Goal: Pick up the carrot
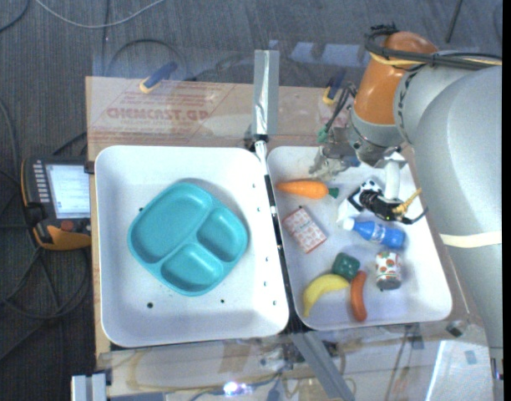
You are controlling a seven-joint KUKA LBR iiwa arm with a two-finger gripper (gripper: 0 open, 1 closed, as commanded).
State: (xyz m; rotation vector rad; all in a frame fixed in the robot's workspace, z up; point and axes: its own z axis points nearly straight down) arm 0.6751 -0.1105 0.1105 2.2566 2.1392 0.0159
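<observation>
The carrot, orange with a small green stub at its right end, lies flat near the back left of the right bin. My gripper hangs just above and behind the carrot's right end, close to the bin's back wall. Nothing is seen held in it.
Also in the right bin are a pink patterned card, a blue bottle, a green block, a spotted can, a banana and an orange-red stick. A teal divided plate sits in the left bin.
</observation>
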